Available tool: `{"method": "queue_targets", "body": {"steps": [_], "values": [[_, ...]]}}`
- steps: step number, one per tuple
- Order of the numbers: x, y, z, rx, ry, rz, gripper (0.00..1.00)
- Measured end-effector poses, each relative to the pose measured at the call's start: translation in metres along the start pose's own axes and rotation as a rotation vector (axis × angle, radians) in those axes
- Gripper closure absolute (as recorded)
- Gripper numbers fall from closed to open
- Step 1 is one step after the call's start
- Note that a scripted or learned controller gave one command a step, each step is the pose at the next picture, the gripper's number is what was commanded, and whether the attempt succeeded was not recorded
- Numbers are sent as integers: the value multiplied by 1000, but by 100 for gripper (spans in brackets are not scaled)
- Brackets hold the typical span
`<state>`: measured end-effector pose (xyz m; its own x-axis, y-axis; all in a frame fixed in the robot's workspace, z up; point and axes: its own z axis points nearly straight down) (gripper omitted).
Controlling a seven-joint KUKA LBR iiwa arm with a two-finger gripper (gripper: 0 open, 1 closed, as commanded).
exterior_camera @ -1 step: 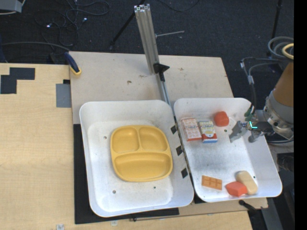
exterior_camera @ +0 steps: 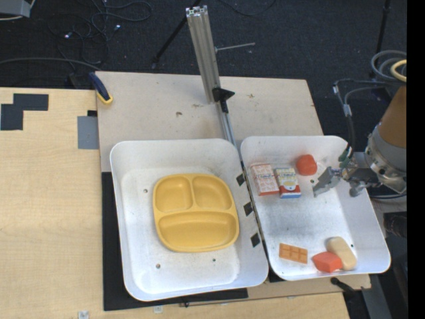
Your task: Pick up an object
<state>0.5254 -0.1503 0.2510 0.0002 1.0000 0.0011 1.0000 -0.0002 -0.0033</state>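
Though small, a red ball.

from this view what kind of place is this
Likely a robotics lab: two white bins of toy food on a bench, a gripper reaching in, and cables on the floor.

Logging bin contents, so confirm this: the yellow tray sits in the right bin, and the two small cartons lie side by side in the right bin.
One thing is wrong: the camera view shows the yellow tray in the left bin, not the right. The two cartons do lie side by side in the right bin.
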Motion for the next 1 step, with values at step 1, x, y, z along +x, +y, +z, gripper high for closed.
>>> {"method": "queue_targets", "body": {"steps": [1], "values": [[0, 0, 65, 6, 1, 0, 0]]}}
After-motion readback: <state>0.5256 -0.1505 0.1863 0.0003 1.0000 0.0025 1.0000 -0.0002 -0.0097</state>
